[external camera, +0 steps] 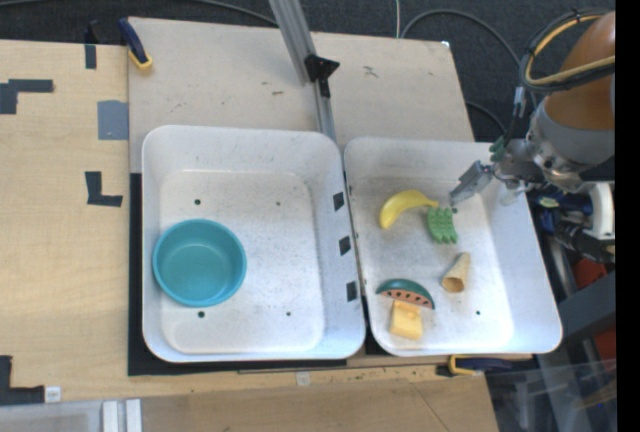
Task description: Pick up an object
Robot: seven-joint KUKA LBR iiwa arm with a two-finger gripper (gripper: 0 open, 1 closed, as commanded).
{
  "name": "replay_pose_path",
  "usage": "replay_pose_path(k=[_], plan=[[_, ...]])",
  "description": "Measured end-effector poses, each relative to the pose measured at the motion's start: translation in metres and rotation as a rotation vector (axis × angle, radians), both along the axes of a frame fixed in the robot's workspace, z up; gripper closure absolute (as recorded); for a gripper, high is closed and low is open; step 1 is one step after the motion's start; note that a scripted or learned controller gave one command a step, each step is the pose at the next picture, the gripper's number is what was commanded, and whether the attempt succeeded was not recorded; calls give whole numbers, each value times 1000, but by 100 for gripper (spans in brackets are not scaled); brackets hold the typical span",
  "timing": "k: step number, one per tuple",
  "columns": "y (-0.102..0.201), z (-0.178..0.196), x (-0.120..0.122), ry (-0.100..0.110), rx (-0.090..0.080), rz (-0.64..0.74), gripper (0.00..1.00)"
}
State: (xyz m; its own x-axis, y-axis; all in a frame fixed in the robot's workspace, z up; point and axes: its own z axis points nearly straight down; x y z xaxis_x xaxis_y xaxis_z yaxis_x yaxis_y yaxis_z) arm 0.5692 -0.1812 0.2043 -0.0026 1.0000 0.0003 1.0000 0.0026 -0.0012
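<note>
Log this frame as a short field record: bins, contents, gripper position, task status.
left bin: holds a teal bowl, near its front left corner
right bin: holds a yellow banana, green toy, cone, watermelon slice, yellow block
gripper: over the right bin's far right part, just above the green toy
held object: none visible between the fingers
task status: nothing lifted yet
</note>
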Motion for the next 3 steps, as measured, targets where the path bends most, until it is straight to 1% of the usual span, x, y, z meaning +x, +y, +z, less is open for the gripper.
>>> replay_pose_path(k=[1, 2, 3], plan=[[0, 0, 0, 0, 0, 0, 0], [3, -44, 2, 4, -1, -1, 0], [1, -108, 3, 7, 0, -1, 0]])
